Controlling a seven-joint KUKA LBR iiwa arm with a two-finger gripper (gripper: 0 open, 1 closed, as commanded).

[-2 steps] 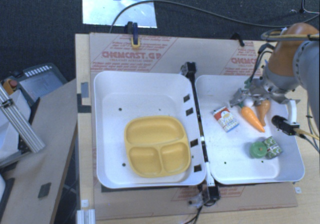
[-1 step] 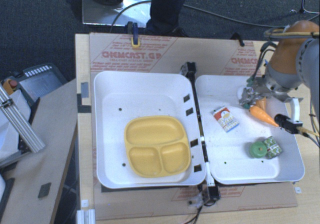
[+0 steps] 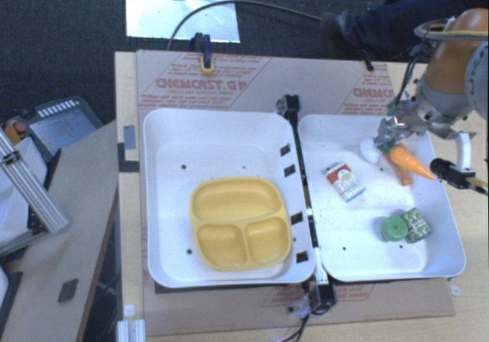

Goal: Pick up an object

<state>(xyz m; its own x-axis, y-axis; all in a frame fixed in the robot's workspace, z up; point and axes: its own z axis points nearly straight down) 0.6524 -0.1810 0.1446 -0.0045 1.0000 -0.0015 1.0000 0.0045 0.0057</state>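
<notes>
While my gripper (image 3: 391,137) hangs low over the far part of the right bin (image 3: 435,268), nothing has been lifted yet, as far as I can judge; every object lies on the bin floor. Whether my fingers are spread or closed I cannot tell from here, since the metal parts at my wrist blur together over the bin's white.

The thing nearest me is the carrot (image 3: 410,165). It lies just beside my gripper, on the near side, tilted, its thick end up close to me and its tip pointing toward the bin's right wall. It is orange, tapered and smooth, and I would guess it could roll or slide if pinched off centre. Touching or almost touching its thick end is a small white lump (image 3: 370,153), too pale against the bin for me to name.

Further toward the middle of the bin lies a small red and white packet (image 3: 343,180), flat and apart from the rest. Near the front right sits a green round thing (image 3: 396,227), touching a mottled green and white block (image 3: 417,224).

The left bin (image 3: 164,180) holds a yellow divided tray (image 3: 240,221).

What is left is nearly all of it: close on something, grip, raise it clear.
</notes>
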